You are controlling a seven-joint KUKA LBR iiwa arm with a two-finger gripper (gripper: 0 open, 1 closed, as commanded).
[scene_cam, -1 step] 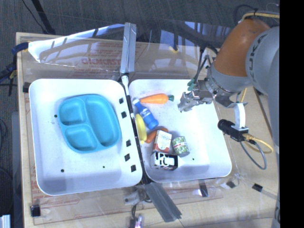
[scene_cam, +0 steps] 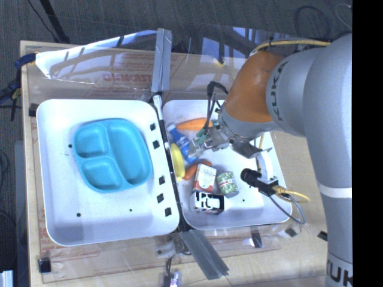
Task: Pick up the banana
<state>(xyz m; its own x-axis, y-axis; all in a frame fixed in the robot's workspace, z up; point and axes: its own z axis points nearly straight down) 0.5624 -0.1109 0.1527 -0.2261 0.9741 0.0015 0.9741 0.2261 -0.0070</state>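
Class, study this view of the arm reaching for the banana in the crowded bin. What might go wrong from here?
1. The banana lies against the right bin's left wall, so one finger may find no room beside it.
2. A blue item and a carrot crowd it; the gripper could close on those instead.
3. The small carton and can nearby might get knocked.
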